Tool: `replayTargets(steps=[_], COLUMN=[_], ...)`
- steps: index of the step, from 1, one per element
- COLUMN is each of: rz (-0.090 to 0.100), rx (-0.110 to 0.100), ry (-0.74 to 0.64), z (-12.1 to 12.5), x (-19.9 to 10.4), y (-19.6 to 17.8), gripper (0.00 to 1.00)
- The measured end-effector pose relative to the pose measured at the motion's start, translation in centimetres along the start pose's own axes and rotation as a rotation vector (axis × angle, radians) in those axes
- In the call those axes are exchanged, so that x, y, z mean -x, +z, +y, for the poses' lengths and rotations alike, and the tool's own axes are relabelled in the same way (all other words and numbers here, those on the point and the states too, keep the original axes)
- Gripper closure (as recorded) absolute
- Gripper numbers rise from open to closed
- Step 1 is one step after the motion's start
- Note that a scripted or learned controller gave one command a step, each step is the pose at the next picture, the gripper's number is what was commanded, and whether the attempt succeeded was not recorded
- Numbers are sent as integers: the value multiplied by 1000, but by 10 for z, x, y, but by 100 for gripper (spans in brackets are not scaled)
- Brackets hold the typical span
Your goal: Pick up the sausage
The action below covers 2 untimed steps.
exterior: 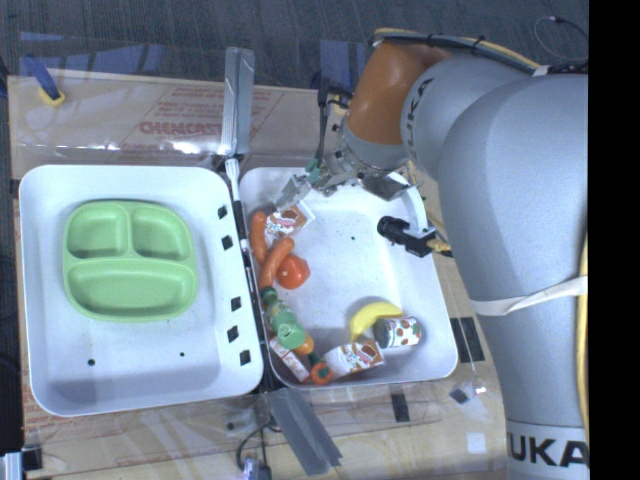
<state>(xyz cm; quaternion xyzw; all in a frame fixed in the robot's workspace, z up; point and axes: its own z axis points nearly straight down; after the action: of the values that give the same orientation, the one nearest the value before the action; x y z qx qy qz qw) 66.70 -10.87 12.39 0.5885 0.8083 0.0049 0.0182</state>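
Note:
The sausage (258,234), a short orange-red cylinder, lies along the left wall of the right bin (380,268), near its far end. My gripper (300,185) hangs over the bin's far left corner, a little beyond and to the right of the sausage. A small printed carton (288,220) lies between the two. Nothing shows in the gripper's grasp. The grey arm with its orange band (385,98) reaches in from the right and hides the bin's far right edge.
Next to the sausage lie an orange carrot (277,258) and a red tomato (293,274). Nearer the front are a green item (284,324), a banana (372,317), a can (400,332) and cartons (350,358). The left bin (40,298) holds a green divided plate (128,260).

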Motion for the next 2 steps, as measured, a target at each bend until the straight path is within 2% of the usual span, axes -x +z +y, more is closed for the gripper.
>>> replayTargets(steps=[1, 2], rz=[10, 12], rx=[-4, -11], ry=[-121, -233], z=[0, -2], x=[-6, -7], y=[15, 16], gripper=[0, 0])
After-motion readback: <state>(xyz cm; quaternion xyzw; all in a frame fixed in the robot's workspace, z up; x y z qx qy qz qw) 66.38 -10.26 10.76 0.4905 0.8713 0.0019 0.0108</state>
